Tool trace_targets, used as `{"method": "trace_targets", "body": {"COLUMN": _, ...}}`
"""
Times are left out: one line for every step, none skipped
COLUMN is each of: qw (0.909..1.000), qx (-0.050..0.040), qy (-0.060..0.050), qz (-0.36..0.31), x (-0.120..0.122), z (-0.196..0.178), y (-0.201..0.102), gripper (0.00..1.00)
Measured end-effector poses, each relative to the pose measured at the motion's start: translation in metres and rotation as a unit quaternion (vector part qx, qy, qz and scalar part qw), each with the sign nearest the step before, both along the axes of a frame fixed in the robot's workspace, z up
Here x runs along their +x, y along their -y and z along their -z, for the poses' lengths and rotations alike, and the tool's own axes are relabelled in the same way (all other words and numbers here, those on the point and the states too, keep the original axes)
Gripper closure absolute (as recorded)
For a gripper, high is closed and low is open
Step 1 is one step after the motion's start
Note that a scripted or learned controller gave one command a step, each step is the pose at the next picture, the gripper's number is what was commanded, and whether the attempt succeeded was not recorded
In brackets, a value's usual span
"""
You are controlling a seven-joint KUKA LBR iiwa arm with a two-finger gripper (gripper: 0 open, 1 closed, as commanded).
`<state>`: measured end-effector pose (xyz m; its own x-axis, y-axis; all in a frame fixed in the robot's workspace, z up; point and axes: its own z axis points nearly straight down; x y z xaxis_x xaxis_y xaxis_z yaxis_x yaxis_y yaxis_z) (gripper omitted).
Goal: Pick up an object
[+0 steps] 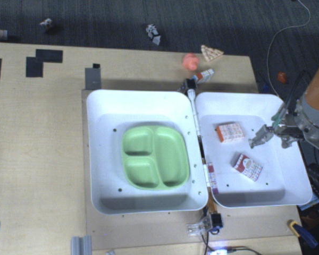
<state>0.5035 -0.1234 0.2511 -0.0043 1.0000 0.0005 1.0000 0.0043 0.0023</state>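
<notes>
The grey arm reaches in from the right, its orange band at the frame edge. Its gripper hangs low, fingers apparently spread apart, with nothing between them.

The light is even and soft, from above. The white bins look bright, slightly washed out — shadows lie faint along their inner walls. The picture is a little grainy, and small things are not sharp.
</notes>
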Motion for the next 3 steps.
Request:
{"method": "trace_targets", "body": {"qw": 1.0, "qx": -0.0003, "qy": -0.001, "qz": 0.001, "x": -0.003, "z": 0.109, "y": 0.047, "gripper": 0.0}}
{"method": "trace_targets", "body": {"qw": 1.0, "qx": -0.0014, "qy": 0.003, "qz": 0.001, "x": -0.015, "z": 0.164, "y": 0.009, "gripper": 0.0}}
{"method": "trace_targets", "body": {"qw": 1.0, "qx": -0.0017, "qy": 0.006, "qz": 0.001, "x": -0.013, "z": 0.153, "y": 0.009, "gripper": 1.0}}
